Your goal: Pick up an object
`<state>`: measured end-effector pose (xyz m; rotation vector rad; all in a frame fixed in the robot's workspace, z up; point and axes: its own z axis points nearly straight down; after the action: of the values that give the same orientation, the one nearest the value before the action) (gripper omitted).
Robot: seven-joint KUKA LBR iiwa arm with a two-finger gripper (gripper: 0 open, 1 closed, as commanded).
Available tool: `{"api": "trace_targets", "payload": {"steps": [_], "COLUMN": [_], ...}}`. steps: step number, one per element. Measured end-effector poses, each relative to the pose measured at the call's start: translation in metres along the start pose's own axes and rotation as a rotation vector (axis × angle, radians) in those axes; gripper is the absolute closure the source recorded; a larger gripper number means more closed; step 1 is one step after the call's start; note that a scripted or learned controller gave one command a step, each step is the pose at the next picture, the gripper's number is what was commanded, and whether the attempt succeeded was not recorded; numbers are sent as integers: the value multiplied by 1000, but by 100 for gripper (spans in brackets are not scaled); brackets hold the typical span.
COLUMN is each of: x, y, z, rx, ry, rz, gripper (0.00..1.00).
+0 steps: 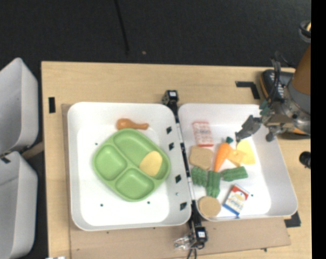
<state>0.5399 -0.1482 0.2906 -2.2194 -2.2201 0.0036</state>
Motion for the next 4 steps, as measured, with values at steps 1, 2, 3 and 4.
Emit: {"api": "trace_targets", "payload": {"steps": [1,2,3,4], "x": [-1,56,114,200], "y": [1,-15,-50,-46], "z": [-8,97,50,-1], "rx": [2,10,-1,-5], "ry": [0,4,1,1], "rz": [-2,-5,-7,-10], "gripper": [100,100,100,100]}}
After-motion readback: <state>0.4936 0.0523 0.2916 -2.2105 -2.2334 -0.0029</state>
